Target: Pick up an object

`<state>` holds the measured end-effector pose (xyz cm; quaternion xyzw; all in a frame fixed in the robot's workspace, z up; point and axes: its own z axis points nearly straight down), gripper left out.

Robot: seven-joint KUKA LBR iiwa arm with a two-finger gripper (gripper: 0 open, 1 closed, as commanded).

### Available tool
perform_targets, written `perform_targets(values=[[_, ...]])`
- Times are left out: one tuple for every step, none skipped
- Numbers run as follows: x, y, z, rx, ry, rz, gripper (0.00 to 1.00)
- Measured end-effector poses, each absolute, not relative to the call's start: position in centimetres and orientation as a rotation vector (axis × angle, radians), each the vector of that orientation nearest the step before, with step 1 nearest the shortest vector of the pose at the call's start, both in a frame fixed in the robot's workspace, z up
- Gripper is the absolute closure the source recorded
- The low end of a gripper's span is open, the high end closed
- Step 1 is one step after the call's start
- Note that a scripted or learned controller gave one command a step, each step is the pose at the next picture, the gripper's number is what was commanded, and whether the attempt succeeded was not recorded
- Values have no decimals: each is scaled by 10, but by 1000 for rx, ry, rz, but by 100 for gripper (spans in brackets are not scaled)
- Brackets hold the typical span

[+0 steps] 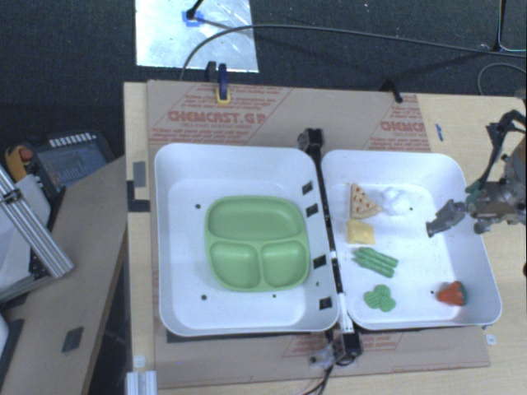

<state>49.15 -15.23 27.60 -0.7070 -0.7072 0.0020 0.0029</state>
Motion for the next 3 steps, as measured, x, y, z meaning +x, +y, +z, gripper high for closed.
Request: perform_targets(values=[[493,-152,280,-2220,-2226,-1,0],[489,-144,223,-2218,-2222,1,0],[489,-147,180,-2219,-2221,2,0]])
